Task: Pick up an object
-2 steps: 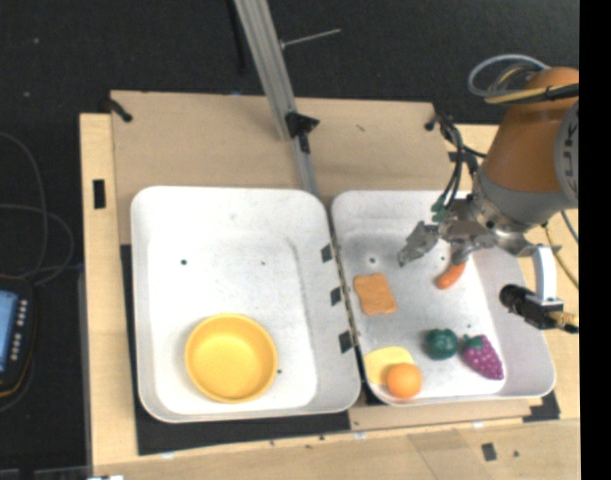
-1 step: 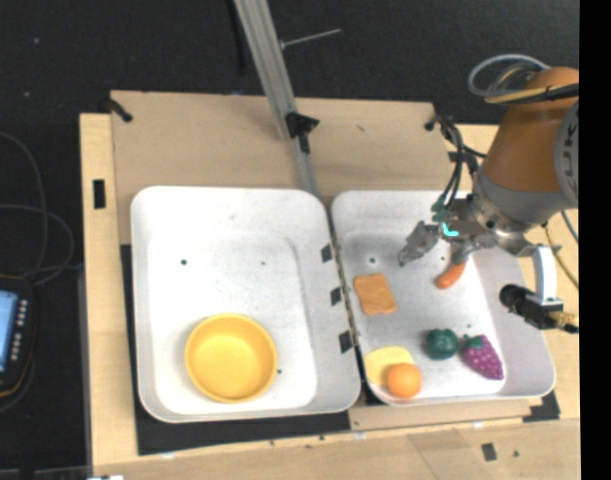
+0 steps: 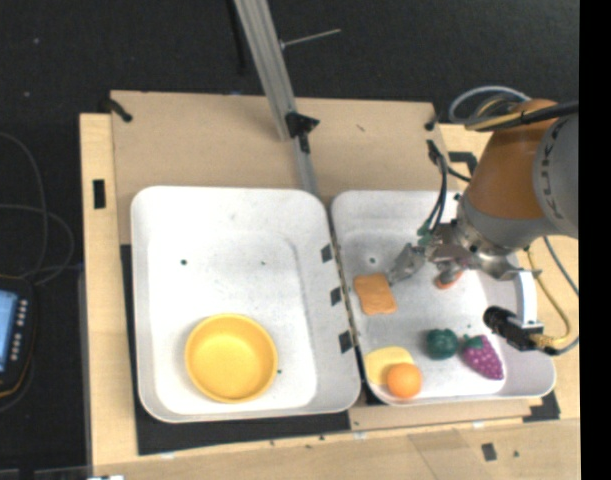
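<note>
Looking down from nearest us, we see an orange ball [image 3: 404, 379] on a pale yellow piece [image 3: 381, 359], a green object [image 3: 442, 343] and purple grapes [image 3: 483, 356] along the right bin's [image 3: 375, 218] front edge. Behind them lies a tan block [image 3: 374, 294]. Just beyond it hovers the gripper [image 3: 417, 258], likely poised to grasp; we cannot tell how it stands.

Items I count in the right bin [image 3: 385, 218]:
- tan flat block [image 3: 374, 294], lying by the left wall
- dark green round piece [image 3: 442, 343], mid-floor
- purple grape bunch [image 3: 483, 357], just right of it
- orange ball [image 3: 403, 379] touching a pale yellow piece [image 3: 384, 359], front left corner

In the left bin [image 3: 225, 218]: yellow bowl [image 3: 231, 357], upright, front centre.
</note>
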Motion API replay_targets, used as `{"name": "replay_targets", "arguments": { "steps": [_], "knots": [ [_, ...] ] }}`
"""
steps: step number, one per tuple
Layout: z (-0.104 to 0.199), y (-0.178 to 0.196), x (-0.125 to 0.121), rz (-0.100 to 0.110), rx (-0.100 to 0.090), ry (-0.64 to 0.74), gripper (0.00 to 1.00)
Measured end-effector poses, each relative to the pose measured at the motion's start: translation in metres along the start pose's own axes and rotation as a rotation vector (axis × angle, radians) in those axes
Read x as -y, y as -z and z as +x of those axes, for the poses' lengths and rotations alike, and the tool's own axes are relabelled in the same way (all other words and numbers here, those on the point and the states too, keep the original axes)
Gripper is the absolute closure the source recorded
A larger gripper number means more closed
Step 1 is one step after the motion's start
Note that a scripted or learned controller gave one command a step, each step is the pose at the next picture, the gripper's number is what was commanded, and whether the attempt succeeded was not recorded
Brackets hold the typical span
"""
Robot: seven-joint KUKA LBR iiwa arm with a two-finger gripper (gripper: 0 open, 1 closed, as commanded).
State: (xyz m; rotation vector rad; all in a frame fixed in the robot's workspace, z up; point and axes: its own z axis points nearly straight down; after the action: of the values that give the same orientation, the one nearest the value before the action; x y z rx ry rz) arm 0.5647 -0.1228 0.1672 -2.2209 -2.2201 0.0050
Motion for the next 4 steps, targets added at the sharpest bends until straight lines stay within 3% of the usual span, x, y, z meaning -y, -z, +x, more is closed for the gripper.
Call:
{"name": "replay_targets", "arguments": {
  "steps": [1,2,3,4],
  "knots": [
    [-0.005,-0.044,-0.004,0.001,0.0,0.0,0.0],
    [-0.007,-0.064,-0.005,-0.006,0.0,-0.001,0.0],
    [-0.008,-0.054,-0.006,-0.009,-0.001,-0.006,1.0],
    [-0.009,0.011,-0.008,-0.011,0.0,0.003,1.0]
  ]
}}
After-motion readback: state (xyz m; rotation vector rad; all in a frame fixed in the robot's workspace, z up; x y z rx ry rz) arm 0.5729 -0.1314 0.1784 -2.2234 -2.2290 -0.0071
